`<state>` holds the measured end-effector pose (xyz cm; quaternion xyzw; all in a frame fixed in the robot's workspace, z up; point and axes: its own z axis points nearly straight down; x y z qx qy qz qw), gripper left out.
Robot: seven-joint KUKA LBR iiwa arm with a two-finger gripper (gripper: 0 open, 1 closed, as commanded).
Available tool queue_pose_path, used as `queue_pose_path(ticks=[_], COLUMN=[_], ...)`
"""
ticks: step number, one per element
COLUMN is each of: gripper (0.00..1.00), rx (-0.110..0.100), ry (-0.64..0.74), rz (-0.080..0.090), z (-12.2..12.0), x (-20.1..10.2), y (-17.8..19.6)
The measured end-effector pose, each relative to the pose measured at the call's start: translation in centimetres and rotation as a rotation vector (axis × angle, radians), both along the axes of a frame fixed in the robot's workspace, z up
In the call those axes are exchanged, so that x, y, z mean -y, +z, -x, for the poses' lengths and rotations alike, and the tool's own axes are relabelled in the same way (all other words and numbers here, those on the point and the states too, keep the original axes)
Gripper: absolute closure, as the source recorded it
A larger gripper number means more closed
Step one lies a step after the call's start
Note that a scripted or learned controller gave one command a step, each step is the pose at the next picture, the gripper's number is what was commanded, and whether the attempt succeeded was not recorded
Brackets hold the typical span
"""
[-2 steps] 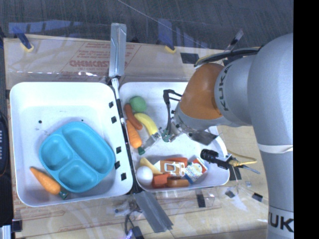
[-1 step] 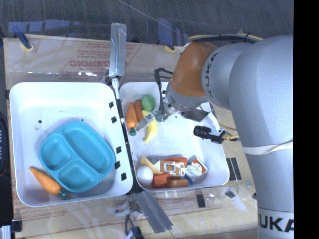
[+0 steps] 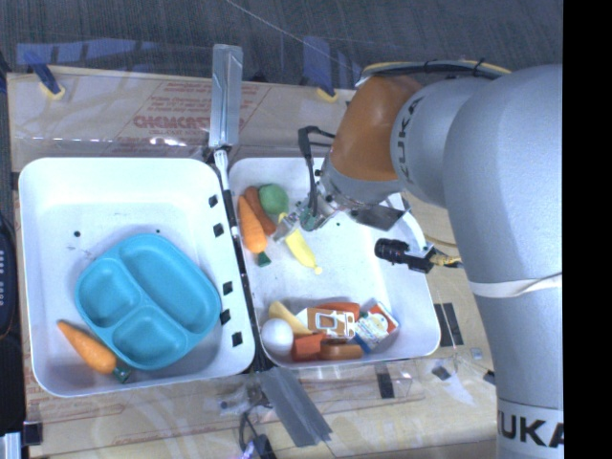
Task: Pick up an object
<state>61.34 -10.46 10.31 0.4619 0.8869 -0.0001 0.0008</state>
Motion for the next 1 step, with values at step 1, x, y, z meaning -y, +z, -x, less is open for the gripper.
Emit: queue_pose_path(ticks=[1], gripper=[1.00], rx=[0.004], ry=[-0.141], rz=[-0.003], z=[-0.86], x=[-9.19], y=[9.21])
